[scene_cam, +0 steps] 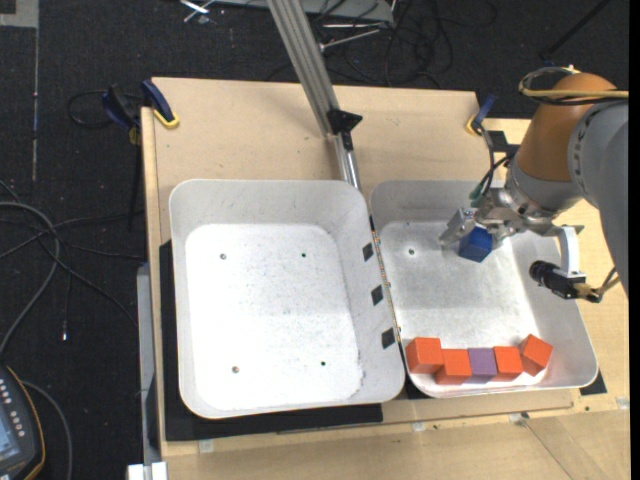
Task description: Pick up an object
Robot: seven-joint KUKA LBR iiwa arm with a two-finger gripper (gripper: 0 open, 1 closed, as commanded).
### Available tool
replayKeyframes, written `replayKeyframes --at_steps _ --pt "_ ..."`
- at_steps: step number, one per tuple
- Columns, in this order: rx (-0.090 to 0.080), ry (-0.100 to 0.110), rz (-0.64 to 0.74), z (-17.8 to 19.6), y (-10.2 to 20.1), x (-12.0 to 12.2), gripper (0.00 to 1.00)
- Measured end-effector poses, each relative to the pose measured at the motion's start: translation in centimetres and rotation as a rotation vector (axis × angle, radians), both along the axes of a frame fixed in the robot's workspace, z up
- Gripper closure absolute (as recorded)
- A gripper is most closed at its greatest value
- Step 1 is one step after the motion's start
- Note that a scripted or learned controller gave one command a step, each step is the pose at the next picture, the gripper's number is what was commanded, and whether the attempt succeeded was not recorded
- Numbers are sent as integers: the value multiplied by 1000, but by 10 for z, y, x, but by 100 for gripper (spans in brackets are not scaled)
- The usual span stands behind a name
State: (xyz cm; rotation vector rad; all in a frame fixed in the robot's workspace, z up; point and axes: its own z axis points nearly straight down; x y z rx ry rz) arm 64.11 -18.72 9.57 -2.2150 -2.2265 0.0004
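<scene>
Blue block (pixel 476 244) is sitting between the fingers of the gripper (pixel 474 230), which is clamping it over the right bin (pixel 440 298); lifting clear likely comes next.

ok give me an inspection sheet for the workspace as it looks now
surface: wooden bench bearing two white bins, left bin and right bin
job's things: blue block at the pincer; row of four orange blocks and one purple block along the right bin's near wall
clutter: nothing seen
grippers: pincer over the right bin, blue block at its tip
cables: black cables on the floor
surroundings: dark carpet, metal pole
</scene>
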Motion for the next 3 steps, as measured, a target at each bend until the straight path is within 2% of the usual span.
replayKeyframes --at_steps 1,2,3 --pt "-3 -3 0 10 -2 1 100" --pt "0 -10 3 118 64 14 100" --pt "1 -2 4 98 134 34 100"
